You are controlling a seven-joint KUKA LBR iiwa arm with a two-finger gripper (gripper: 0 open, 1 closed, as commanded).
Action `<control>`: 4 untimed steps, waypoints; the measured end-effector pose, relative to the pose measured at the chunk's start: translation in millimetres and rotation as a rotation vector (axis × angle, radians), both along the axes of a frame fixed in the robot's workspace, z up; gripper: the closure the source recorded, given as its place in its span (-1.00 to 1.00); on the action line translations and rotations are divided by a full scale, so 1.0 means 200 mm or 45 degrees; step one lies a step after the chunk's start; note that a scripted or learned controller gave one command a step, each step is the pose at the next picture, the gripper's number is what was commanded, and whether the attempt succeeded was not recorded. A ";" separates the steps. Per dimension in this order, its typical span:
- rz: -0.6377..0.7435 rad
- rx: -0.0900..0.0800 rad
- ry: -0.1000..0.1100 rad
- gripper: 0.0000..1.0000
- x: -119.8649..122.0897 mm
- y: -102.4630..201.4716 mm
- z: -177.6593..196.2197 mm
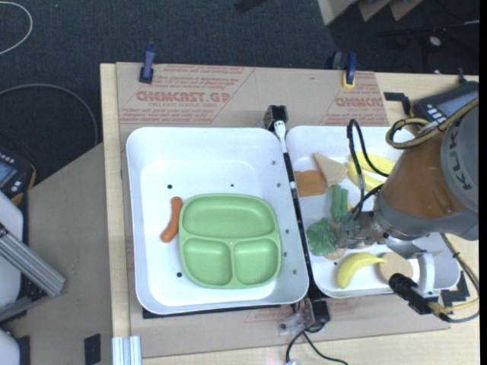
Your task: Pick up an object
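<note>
**Mia:** Bins first! What is in the left bin [144, 204]?

**Sam:** It has a green tray [228, 239] with three parts. An orange carrot [172, 219] lies just beside the tray, on its left.

**Mia:** And the right bin [304, 139]?

**Sam:** Lots of toy food. A yellow banana [354, 266] is near the front. A green leafy thing [323, 236] is next to it. A brown square [310, 182], a tan wedge [329, 167] and a yellow piece [370, 170] sit near the back.

**Mia:** Where is the arm [426, 185]?

**Sam:** It reaches in from the right, over the right bin. The gripper [354, 230] is low, right by the green leafy thing and above the banana.

**Mia:** Are the fingers open or closed?

**Sam:** I cannot tell. The arm hides them, and that spot is dark.

**Mia:** Do they hold anything?

**Sam:** I cannot see anything between them.
</note>
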State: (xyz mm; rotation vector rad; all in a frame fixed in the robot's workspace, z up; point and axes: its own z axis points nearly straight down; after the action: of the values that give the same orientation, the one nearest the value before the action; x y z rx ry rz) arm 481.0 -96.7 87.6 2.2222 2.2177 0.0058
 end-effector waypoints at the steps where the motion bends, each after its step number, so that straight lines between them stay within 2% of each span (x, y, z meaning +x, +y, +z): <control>1: 0.000 -0.006 -0.010 1.00 0.01 -0.01 0.07; 2: 0.013 -0.001 -0.004 1.00 0.04 0.45 0.51; 3: 0.010 0.000 -0.011 1.00 0.00 0.58 1.07; 4: 0.005 -0.001 0.012 1.00 0.23 0.66 0.52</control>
State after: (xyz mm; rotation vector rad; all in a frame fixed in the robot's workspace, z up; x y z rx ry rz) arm 526.8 34.8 192.2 2.2219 2.2265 -0.0057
